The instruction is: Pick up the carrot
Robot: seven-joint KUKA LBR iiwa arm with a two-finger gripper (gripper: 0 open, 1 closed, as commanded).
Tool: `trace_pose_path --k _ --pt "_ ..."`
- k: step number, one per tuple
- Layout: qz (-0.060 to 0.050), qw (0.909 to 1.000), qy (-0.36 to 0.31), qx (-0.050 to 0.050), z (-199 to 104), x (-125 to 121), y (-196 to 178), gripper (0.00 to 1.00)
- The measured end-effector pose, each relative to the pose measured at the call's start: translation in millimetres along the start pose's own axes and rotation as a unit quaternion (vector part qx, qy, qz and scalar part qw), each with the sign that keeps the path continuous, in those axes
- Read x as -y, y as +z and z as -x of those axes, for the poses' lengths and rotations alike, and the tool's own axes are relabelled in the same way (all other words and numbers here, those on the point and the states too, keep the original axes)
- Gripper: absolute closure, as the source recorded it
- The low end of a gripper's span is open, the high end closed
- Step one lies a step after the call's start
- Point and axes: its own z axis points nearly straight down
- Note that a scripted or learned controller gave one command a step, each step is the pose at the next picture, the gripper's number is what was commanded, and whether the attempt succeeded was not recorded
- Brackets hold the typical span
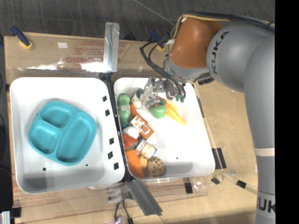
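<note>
In the right bin (196, 148), toward its far end, my fingers (152, 94) hang low over the clutter. I cannot tell from this slanted view whether they are parted or closed; the metal tangles with the toys beneath, and nothing shows plainly between them.

The carrot (134, 110), as I read it, is the small orange piece just beside the green bottle (124, 108), nearly under my tip and a little nearer the bin's near end. I am not sure of it: a larger orange lump (132, 162) lies at the near end of that bin beside the cookie (156, 166), and it could be the carrot instead.

To do this well I judge I should line the gap across the carrot's narrow width, come straight down, and close only once both pads sit below its top, so it does not squirt out sideways.

Crowding is the trouble. The green pepper (158, 111) and the yellow wedge (175, 114) sit just beside my tip on the side away from the bottle, and the orange-and-white carton (141, 126) touches or nearly touches the carrot from the near end. A careless close could catch the bottle or pepper instead. The bin wall beside the bottle leaves little room for a finger there.

The left bin (18, 125) holds a teal divided plate (62, 132), well apart from my work.
</note>
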Motion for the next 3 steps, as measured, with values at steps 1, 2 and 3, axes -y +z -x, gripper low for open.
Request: trace_pose_path --k 1,2,3 --pt "-0.002 0.9997 0.025 0.000 -10.5 63.5 -43.8 1.00" --pt "0.000 0.9987 0.050 -0.004 -107.0 51.4 21.5 1.00" --pt "-0.002 0.9986 -0.053 0.002 -86.4 99.7 -141.0 1.00"
